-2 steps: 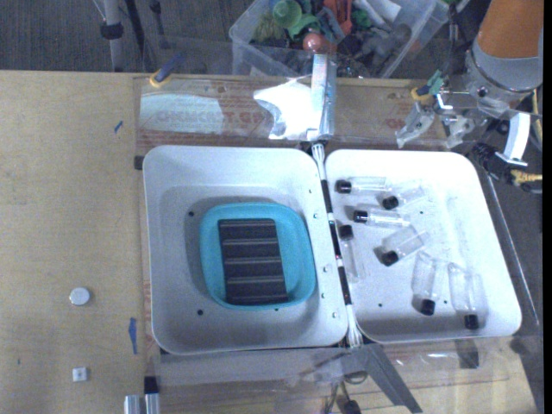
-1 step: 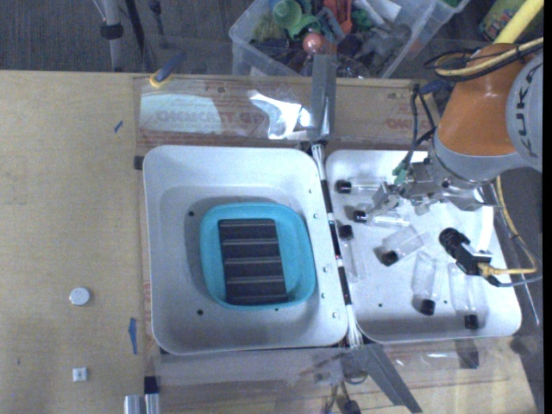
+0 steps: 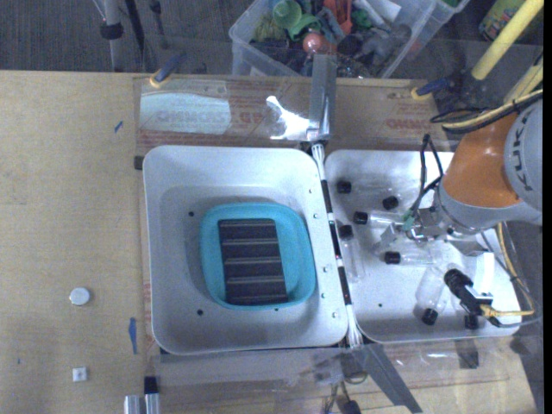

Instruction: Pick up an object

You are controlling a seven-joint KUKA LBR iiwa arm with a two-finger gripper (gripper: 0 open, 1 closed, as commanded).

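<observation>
my claw (image 3: 404, 229) low over the bin (image 3: 379, 304) under it, spread or pressed together: cannot tell | small black piece (image 3: 391, 257) just beside claw | more black pieces near, scattered round | blue tray (image 3: 211, 231) well apart, in the other bin (image 3: 168, 231)

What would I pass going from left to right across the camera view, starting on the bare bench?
Small white disc → blue tray → gripper → orange band
</observation>
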